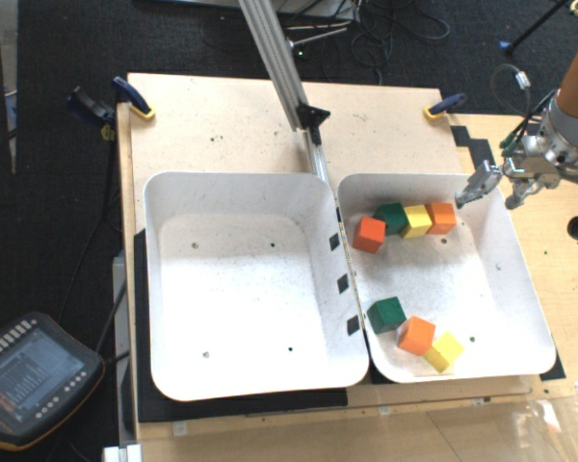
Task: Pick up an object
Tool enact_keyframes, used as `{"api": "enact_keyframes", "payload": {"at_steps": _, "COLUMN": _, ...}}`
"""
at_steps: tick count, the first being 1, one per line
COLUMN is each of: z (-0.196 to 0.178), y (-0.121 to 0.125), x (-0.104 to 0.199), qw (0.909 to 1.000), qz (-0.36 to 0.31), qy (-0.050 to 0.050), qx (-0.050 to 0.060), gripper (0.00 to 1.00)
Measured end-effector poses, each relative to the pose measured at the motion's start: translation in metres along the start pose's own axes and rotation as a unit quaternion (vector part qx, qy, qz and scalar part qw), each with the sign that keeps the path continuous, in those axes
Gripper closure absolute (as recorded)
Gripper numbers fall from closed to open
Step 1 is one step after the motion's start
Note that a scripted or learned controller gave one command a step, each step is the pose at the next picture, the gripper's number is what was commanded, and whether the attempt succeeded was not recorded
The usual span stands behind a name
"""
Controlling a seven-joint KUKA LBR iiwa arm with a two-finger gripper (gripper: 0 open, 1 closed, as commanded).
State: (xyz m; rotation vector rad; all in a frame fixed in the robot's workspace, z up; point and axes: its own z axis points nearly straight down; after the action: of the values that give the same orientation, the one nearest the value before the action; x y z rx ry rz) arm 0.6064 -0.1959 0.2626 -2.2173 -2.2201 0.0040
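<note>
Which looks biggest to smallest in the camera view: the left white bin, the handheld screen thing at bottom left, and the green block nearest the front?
1. Left white bin, by far the largest.
2. Handheld screen device, though its nearness to the camera may inflate it.
3. Front green block, smallest.

Open jaws of the gripper (495,187) hang over the right bin's (520,287) rim, near seven coloured blocks (406,220)
</note>
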Motion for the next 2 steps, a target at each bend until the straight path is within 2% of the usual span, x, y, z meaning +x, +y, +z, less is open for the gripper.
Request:
{"api": "enact_keyframes", "payload": {"at_steps": 1, "z": -0.003, "y": 0.001, "x": 0.000, "qw": 1.0000, "qz": -0.001, "qy": -0.001, "qx": -0.002, "gripper": 0.00}}
{"api": "enact_keyframes", "payload": {"at_steps": 2, "z": 0.045, "y": -0.006, "x": 0.007, "qw": 1.0000, "qz": 0.000, "qy": 0.000, "qx": 0.000, "gripper": 0.00}}
